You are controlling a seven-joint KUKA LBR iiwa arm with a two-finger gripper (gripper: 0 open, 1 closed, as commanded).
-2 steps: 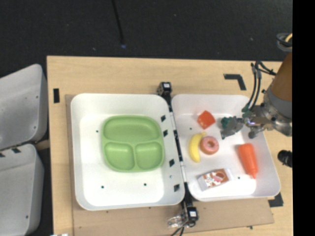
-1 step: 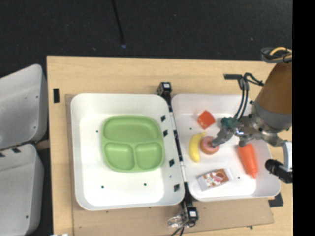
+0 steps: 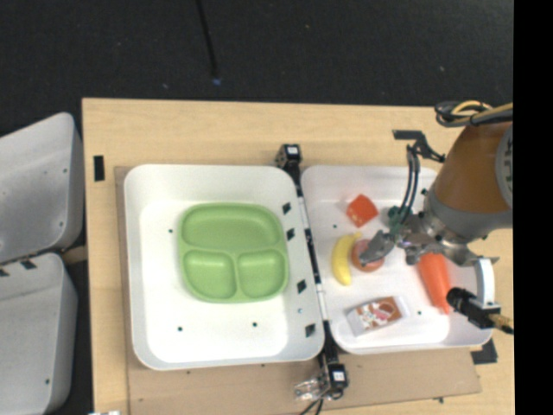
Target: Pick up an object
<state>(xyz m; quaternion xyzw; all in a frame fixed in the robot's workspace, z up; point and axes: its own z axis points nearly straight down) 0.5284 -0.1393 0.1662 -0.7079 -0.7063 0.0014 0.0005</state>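
A: What sits on the pale wooden worktop (image 3: pixel 104 318)?

B: Two shallow white plastic bins side by side. The left bin (image 3: pixel 151 335) carries a light green plastic plate with three compartments (image 3: pixel 232 251), lying flat near its middle. The right bin (image 3: pixel 484 331) carries the smaller things.

A: Which things?

B: A small orange-red block (image 3: pixel 363 208) toward the far edge, a yellow banana (image 3: pixel 342 260) close to the edge shared with the left bin, a round red object (image 3: pixel 371 262) just beside the banana, an orange carrot-shaped toy (image 3: pixel 435 279) toward the right edge, and a flat packet with a red and white label (image 3: pixel 374 314) near the front edge.

A: And the grey arm with the orange band?

B: It reaches in over the right bin. Its hand (image 3: pixel 377 251) is down over the round red object, touching or nearly touching it.

A: Holding it?

B: I cannot tell; the dark fingertips blur into the object, so whether they stand wide or narrow is unclear. All the things lie in the bin.
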